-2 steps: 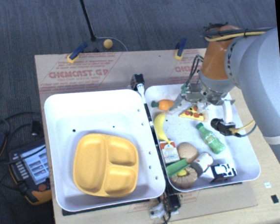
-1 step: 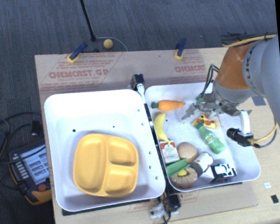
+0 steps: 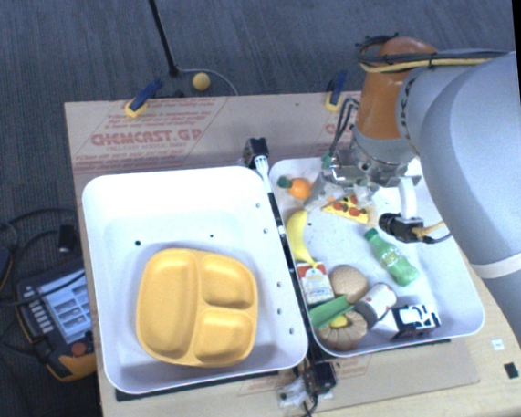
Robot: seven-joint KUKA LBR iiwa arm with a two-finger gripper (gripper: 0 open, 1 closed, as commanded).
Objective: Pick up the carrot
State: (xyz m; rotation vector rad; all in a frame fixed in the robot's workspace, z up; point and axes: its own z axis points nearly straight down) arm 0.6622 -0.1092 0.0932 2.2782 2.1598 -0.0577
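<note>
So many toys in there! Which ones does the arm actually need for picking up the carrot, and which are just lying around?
Needed:
carrot, at the right bin's far left corner
gripper, just right of it

Lying around:
banana
pizza slice
green bottle
yellow divided plate in the left bin

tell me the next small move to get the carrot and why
Probably shift the gripper a little toward the left bin and lower it over the carrot. The carrot lies in the right bin's far left corner, just beside the gripper and apart from it, with the banana close below, so the approach should stay tight.
</note>
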